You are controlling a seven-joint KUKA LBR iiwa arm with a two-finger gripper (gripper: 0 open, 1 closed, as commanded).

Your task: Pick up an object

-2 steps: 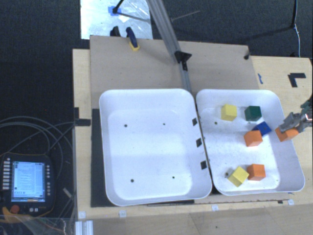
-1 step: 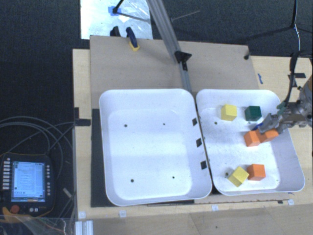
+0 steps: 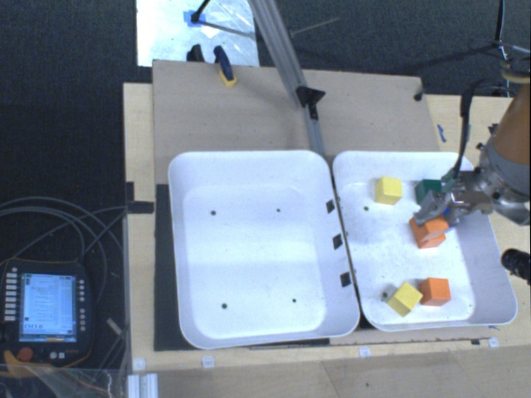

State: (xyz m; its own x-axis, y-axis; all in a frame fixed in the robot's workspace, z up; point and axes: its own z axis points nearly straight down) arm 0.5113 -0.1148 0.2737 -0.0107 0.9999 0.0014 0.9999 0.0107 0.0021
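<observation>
Sitting in the upper right part of the right bin (image 3: 489, 301), an orange block (image 3: 430, 234) looks like the thing the try is aimed at, since the gripper (image 3: 435, 210) hangs directly over its upper edge. I judge the arm (image 3: 510, 152) reaches in from the right of the frame so the fingers can come down on that block from above. Whether the fingers are apart, together or clamped on the block I cannot tell: the grey metal parts blur into one shape, and no clear gap or contact shows. So I cannot say the block is held.

Just above and to the right of it, a dark green block (image 3: 428, 188) is partly covered by the gripper, so its full outline is cut off. A yellow block (image 3: 387, 191) lies to the left of that, well clear. Near the lower edge of the same bin, 2 more pieces rest side by side and seem to touch: a second yellow block (image 3: 405, 298) and a second orange block (image 3: 436, 291).

The left bin (image 3: 187, 189) fills the middle of the frame. A pendant with a lit screen (image 3: 46, 309) sits at the lower left, its lower edge hard to make out. The arm's upper part is cut off by the frame's right side.
</observation>
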